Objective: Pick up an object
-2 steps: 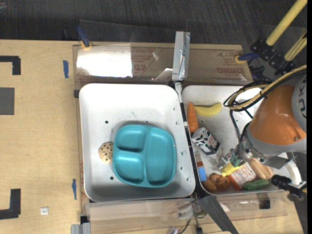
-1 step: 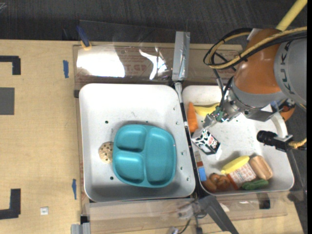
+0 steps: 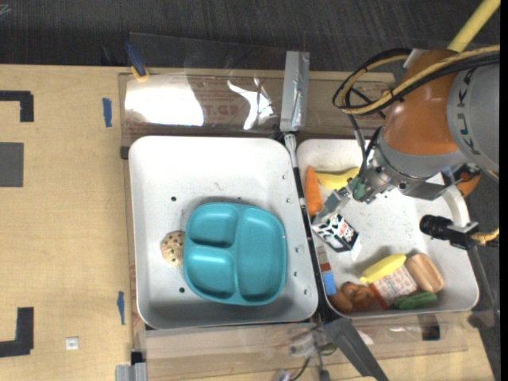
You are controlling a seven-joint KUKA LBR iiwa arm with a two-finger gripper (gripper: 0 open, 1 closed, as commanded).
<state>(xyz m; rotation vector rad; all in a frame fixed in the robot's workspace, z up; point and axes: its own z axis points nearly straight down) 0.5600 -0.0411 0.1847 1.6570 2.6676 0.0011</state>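
Note:
My gripper (image 3: 334, 208) reaches down into the left part of the right bin (image 3: 452, 248). It hangs just above a black-and-white spotted item (image 3: 339, 231) and beside an orange carrot (image 3: 313, 192). A yellow banana (image 3: 336, 178) lies right behind it, partly hidden by the wrist. Nearer the front of the bin lie a yellow corn cob (image 3: 383, 266), a hot dog bun (image 3: 425, 271), a green piece (image 3: 414, 300) and a brown lump (image 3: 353, 295). I see nothing lifted off the bin floor.
The left bin (image 3: 159, 165) holds a teal divided plate (image 3: 236, 251) with a speckled cookie (image 3: 171, 247) at its left side. A metal divider (image 3: 305, 228) separates the bins. The grey arm with its orange band (image 3: 425, 121) and cables covers the right bin's far corner.

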